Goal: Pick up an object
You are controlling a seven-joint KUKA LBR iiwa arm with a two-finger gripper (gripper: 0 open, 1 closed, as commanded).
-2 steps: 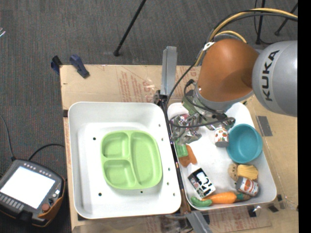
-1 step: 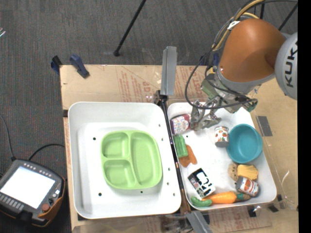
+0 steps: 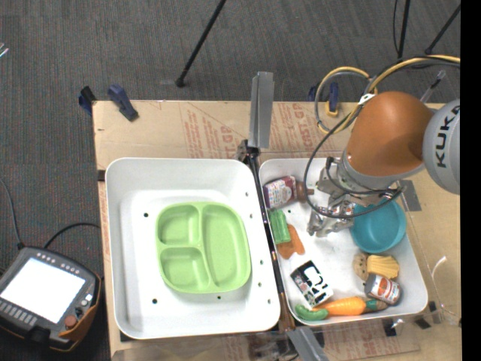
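We see a teal bowl (image 3: 379,230) upright by the right bin's (image 3: 418,280) far right wall, a carrot (image 3: 346,306) lying flat along its near edge.

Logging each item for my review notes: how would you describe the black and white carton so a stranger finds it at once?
Look in the right bin, toward its front edge. The carton lies tilted just above the carrot. It is the one black box with white markings among colourful toys.

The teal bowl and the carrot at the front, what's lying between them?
In the camera view, a yellow toy and a small can lie between the teal bowl and the carrot.
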